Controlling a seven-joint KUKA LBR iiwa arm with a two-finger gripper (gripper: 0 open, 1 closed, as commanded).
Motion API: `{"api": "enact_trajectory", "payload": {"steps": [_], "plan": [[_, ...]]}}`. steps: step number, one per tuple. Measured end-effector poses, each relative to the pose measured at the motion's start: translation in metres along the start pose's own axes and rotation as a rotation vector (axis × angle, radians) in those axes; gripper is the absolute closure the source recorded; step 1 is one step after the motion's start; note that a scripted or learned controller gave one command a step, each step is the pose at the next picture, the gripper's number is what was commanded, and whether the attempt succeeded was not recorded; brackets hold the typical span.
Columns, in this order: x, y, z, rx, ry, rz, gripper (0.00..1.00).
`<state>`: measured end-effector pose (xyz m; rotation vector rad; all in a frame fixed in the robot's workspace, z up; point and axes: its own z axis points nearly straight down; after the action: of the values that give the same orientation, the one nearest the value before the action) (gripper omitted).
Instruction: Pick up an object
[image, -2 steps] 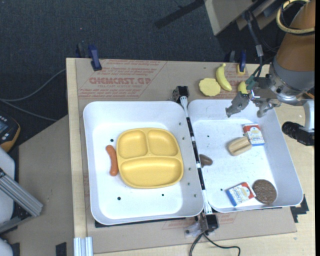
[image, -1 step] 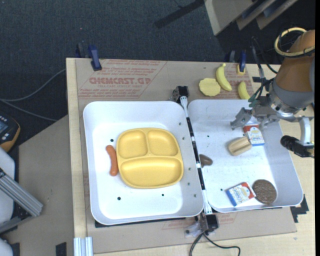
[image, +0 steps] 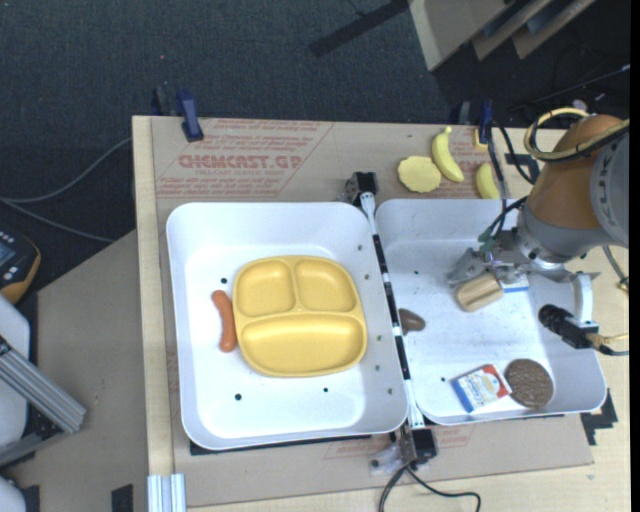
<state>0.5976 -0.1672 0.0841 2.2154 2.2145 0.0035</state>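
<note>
Looking down through the camera view, I saw the gripper (image: 480, 268) low in the right bin (image: 430, 225), near its back half, with the arm reaching in from the right. Directly at its tip lay a tan block (image: 477, 292), something like a small bread roll, its long axis running roughly left to right with a slight tilt up toward the right. It sat just below and in front of the fingers, touching or nearly so; I could not make out whether it was actually between them, nor whether the fingers were spread or pressed together. Judging by that, the block was the nearest candidate, far closer than the brown disc (image: 528, 382) and blue-and-white packet (image: 479, 387) near the bin's front edge.
</note>
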Motion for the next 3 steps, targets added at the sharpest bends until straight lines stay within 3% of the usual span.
{"api": "enact_trajectory", "payload": {"steps": [1, 2, 3], "plan": [[0.001, 0.002, -0.016, -0.004, 0.001, 0.0, 1.0], [0.001, 0.002, -0.015, -0.003, 0.001, 0.0, 0.0], [-0.005, -0.036, -0.003, 0.005, 0.004, 0.0, 0.0]]}}
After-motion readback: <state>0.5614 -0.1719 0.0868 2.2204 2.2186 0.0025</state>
